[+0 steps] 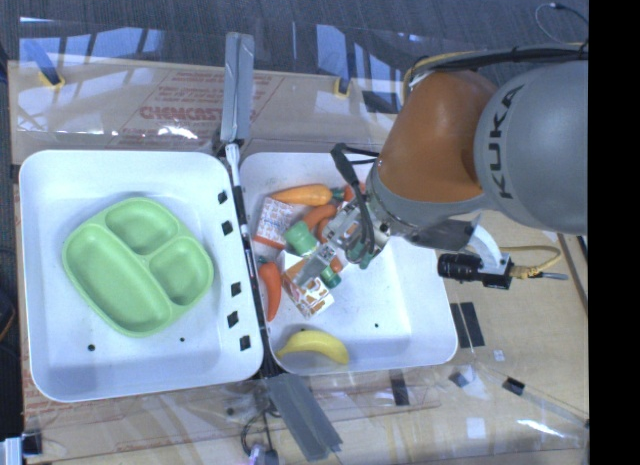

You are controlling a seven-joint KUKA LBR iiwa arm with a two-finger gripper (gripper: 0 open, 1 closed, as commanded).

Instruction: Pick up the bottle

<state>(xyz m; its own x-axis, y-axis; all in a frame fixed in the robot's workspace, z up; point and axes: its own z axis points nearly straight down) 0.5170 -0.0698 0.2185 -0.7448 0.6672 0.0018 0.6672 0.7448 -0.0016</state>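
From the camera view above the table (560,353), two white bins sit side by side; the left bin (50,353) carries a green divided plate (138,263), lying flat near its middle; the right bin (420,333) holds a heap of small things crowded toward its left half. The arm (490,143), grey with an orange band, comes in from the right and bends down over that heap; its gripper (352,238) sits low among the items. The bottle (318,265), a small one with a green cap, lies tilted in the middle of the pile, just to the lower left of the gripper and touching or nearly touching it; whether it sits between the gripper's parts cannot be told, nor can the gripper's state, since the wrist hides it. Around the bottle: an orange carrot (300,194) at the upper edge of the heap; a second carrot (271,290) along the bin's left wall; a small printed carton (275,221) up left; a banana (313,347) near the front wall, well apart from the gripper.
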